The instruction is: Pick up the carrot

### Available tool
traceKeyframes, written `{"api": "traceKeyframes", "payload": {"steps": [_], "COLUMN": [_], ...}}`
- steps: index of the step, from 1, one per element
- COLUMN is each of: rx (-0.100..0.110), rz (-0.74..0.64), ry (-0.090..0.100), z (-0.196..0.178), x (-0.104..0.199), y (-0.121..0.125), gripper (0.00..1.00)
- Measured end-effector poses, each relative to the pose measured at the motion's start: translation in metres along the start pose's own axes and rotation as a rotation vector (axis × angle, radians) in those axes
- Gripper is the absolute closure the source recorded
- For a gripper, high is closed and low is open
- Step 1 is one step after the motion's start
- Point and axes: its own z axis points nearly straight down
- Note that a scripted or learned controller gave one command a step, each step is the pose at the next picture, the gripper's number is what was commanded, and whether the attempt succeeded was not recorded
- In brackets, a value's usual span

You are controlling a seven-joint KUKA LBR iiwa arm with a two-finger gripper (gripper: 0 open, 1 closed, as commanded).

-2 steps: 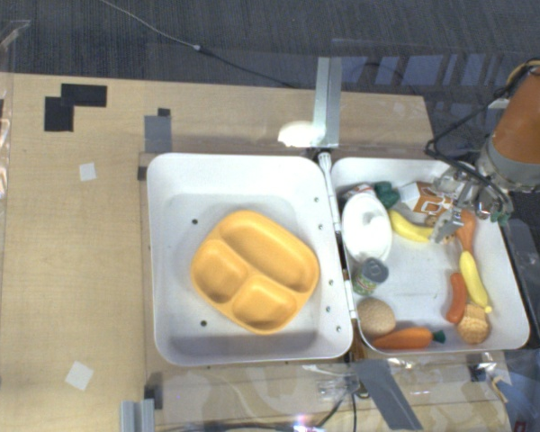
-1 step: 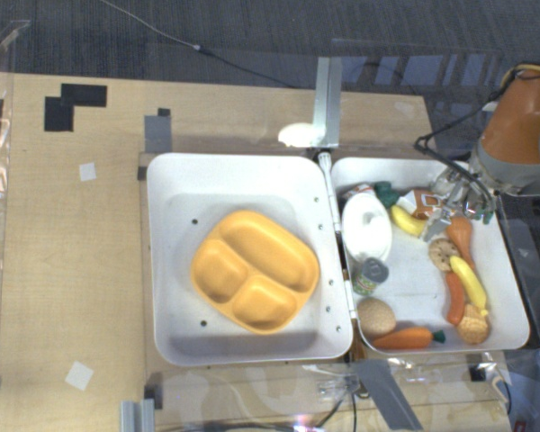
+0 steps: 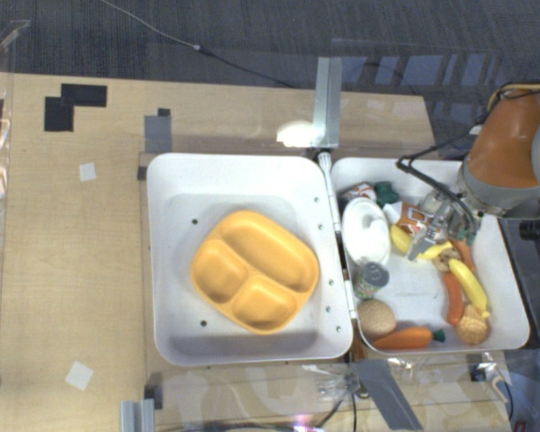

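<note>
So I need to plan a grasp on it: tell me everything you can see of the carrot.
The carrot is a smooth, bright orange piece, likely a plastic toy, with a small dark green stub at its right end. It lies flat and roughly horizontal along the near wall of the right bin, its thicker end pointing left. That left end sits against a round tan ball-like item; the green tip lies close to a crinkled tan piece. The gripper is farther back in the bin, well apart from it.

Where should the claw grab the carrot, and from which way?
Judging by its pose, grab the carrot around its thick orange middle, coming straight down from above. It lies flat along the right bin's front wall, so the claw's fingers should close across its width, clear of the round brown thing beside it.
</note>
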Motion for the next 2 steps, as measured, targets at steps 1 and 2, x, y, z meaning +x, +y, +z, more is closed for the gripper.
{"api": "traceKeyframes", "payload": {"steps": [1,2], "rx": [0.006,0.009], "rz": [0.5,0.671], "ry": [0.011,0.013], "z": [0.005,-0.032], "x": [0.027,-0.028], "y": [-0.01,0.007], "gripper": [0.0,0.0]}}
